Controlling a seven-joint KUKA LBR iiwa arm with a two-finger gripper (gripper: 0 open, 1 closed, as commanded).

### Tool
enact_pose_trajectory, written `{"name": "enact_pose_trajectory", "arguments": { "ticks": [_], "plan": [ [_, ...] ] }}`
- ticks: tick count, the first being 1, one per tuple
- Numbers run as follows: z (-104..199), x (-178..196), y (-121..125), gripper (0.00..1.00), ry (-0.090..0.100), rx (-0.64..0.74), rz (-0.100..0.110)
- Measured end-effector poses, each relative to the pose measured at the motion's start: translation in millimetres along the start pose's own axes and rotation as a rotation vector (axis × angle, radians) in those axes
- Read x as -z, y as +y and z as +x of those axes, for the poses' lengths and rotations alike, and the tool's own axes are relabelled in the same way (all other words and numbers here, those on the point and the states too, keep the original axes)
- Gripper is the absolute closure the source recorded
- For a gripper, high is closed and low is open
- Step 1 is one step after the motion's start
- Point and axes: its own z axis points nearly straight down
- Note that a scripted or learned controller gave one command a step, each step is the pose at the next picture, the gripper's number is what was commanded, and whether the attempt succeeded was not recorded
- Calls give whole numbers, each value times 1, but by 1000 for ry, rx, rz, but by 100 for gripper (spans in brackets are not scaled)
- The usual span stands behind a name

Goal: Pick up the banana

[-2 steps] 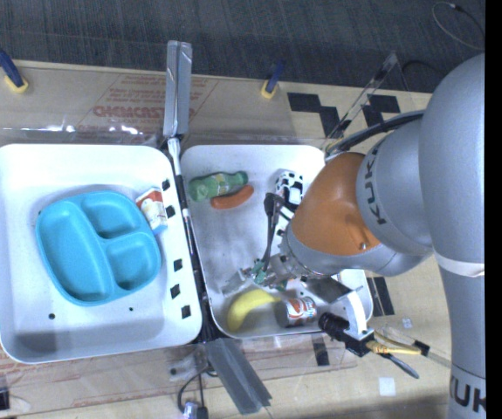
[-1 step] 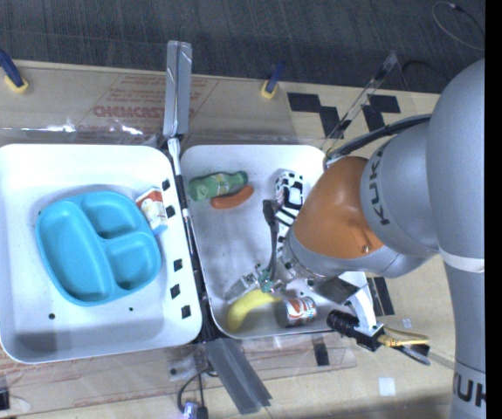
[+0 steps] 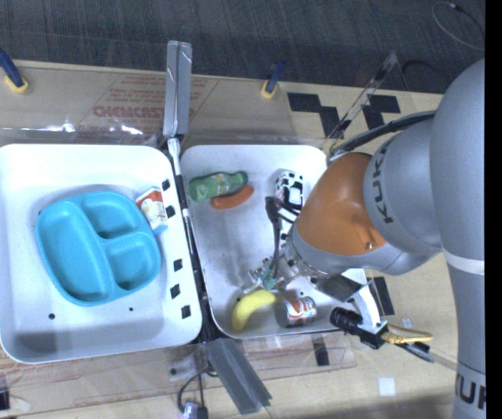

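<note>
While low over the banana (image 3: 252,308) | gripper (image 3: 268,278) | opening: cannot tell

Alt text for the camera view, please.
The gripper is low in the right bin, just above the banana. A can lies beside the banana; the left bin holds a blue tray.

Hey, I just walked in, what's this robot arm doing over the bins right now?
The grey and orange arm is reaching into the right bin, with its pincer low near the banana at the bin's front edge. Whether it has hold of the banana can't be told. A small can lies beside the banana. The left bin holds a blue divided tray.
</note>
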Motion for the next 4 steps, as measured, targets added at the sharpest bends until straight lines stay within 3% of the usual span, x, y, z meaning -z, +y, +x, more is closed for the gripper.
{"name": "enact_pose_trajectory", "arguments": {
  "ticks": [1,2,3,4],
  "plan": [
    [0,0,0,0,0,0,0],
    [-5,-10,-3,0,-2,10,-1],
    [-4,0,-2,100,-1,14,0],
    [-4,0,-2,0,-1,14,0]
  ]
}}
